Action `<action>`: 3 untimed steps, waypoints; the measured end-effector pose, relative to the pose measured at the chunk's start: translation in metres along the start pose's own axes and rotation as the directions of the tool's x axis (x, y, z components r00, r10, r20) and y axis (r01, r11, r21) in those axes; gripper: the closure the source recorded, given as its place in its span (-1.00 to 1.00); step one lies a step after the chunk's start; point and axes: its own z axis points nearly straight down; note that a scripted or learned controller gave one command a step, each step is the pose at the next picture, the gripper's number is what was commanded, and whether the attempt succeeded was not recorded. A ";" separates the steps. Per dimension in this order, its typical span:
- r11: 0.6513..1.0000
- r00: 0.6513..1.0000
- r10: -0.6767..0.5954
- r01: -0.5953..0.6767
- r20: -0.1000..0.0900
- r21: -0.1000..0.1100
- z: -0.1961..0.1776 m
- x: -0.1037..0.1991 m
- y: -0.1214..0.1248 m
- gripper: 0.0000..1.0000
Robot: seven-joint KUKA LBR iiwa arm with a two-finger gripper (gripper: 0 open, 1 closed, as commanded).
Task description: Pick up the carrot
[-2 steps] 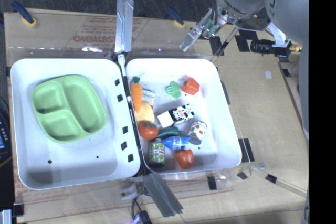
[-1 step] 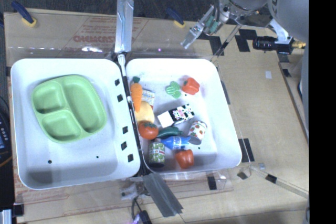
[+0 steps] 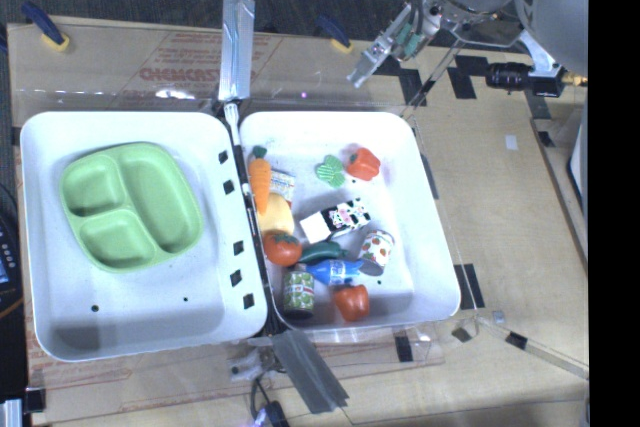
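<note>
Showing the right bin (image 3: 432,245) as landmark: the carrot (image 3: 260,179) lies inside it against its left wall, green top toward the far edge, touching a yellow toy (image 3: 276,214) just nearer the camera. The gripper (image 3: 372,65) hangs beyond the bin's far rim, above the counter (image 3: 500,185), fingers slightly apart and gripping nothing. A green tray (image 3: 130,205) sits left of the bin.

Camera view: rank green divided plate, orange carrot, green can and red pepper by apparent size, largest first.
1. Green divided plastic plate, by far the largest.
2. Orange carrot with green top, long and slim.
3. Small green can and round red pepper: they look alike, so no ranking between them.
</note>
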 end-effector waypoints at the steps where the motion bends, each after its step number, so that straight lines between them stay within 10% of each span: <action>1: 1.000 1.000 0.000 0.000 0.000 0.000 0.000 0.000 0.000 -1.00; 2: 0.989 0.989 -0.149 0.149 -0.010 0.004 0.090 0.085 -0.066 -1.00; 3: 0.950 0.950 -0.312 0.312 -0.010 0.002 0.162 0.090 0.033 -1.00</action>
